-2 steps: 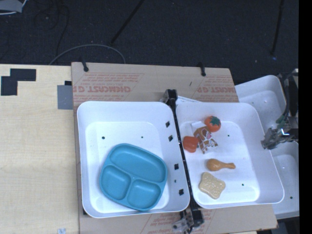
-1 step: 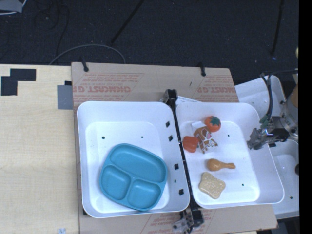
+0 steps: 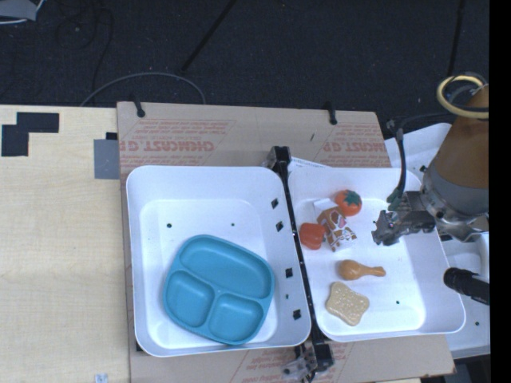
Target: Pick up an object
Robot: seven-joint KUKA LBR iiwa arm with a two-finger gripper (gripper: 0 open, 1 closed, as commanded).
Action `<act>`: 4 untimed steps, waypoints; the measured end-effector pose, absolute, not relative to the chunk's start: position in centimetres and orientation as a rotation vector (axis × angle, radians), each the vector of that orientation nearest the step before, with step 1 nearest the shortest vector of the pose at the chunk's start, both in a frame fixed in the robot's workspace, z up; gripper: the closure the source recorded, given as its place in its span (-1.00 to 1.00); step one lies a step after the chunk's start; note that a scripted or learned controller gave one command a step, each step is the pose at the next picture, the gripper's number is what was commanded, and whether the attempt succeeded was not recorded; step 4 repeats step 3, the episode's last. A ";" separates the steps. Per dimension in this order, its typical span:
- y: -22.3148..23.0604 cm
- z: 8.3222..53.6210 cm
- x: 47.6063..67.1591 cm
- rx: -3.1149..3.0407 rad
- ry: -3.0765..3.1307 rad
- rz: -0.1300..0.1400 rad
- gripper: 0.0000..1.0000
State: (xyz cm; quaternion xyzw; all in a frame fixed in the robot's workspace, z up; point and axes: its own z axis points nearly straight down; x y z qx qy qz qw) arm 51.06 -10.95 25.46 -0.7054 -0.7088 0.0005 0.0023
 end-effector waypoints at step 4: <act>6.5 25.1 52.9 -2.213 -2.225 0.002 1.00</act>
